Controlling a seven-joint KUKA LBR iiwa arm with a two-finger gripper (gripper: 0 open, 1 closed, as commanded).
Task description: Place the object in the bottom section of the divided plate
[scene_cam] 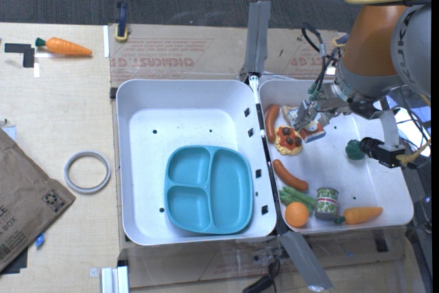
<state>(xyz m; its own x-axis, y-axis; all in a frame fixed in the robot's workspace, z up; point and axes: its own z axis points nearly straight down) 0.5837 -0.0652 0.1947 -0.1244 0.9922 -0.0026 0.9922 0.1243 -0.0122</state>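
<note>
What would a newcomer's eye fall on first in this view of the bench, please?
Probably the turquoise divided plate, alone in the left bin. Next, the grey-and-orange arm reaching into the right bin, its gripper low over a pizza slice among toy food. A stray carrot lies far left on the bench.

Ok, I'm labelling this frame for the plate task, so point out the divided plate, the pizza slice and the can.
divided plate [209,190]: camera view, on the ridge between its sections.
pizza slice [289,139]: camera view, on its topped middle.
can [327,203]: camera view, on its labelled side.
</note>
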